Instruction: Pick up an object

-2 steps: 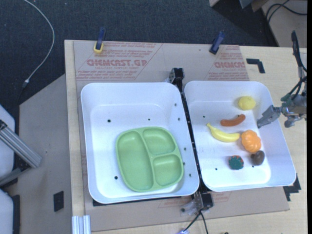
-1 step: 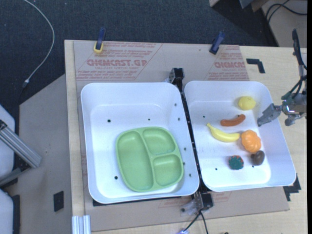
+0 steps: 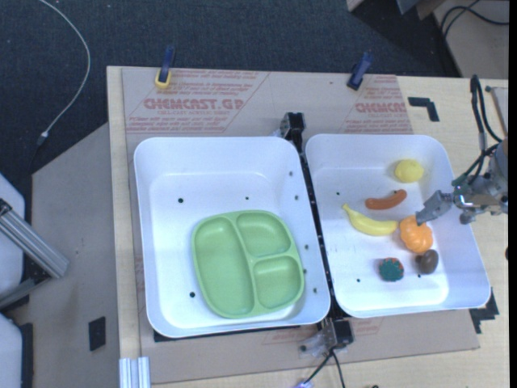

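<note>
The right bin (image 3: 355,164) holds several small toy foods. A yellow lemon (image 3: 409,170) lies near its back, with an orange-red sausage (image 3: 386,201) and a yellow banana (image 3: 369,222) in front of it. An orange fruit (image 3: 415,235), a small brown piece (image 3: 426,259) and a teal and red piece (image 3: 392,270) lie toward the front right. My gripper (image 3: 437,207) reaches in from the right edge, low over the bin. Its tip sits just above and right of the orange fruit, close to it. Nothing shows in its grasp.
The left bin (image 3: 161,176) holds a green divided plate (image 3: 246,261) in its front half. A black clamp (image 3: 292,124) sits between the bins at the back. Blue clips (image 3: 359,69) hold the cardboard sheet at the far edge. Cables hang at the right.
</note>
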`<state>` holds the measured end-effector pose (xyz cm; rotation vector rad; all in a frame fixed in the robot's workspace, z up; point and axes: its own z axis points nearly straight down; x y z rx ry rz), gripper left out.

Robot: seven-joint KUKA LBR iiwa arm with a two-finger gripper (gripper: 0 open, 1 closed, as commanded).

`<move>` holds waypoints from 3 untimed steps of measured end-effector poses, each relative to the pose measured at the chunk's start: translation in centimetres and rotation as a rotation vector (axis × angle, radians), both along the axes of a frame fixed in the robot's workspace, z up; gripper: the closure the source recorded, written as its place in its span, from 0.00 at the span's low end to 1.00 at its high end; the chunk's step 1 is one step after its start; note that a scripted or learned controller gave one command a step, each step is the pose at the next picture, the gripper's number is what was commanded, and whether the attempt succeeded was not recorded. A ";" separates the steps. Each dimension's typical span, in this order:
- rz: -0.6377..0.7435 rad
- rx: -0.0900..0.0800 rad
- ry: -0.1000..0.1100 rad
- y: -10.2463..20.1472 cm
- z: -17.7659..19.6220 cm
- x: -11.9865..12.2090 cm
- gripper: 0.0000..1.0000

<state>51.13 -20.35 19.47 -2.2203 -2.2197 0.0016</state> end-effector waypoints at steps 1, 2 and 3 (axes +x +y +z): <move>0.000 0.001 0.003 -0.3 -4.5 0.4 0.00; 0.000 0.002 0.003 -0.5 -10.7 0.8 0.00; 0.000 -0.002 -0.004 -0.6 -9.3 0.9 1.00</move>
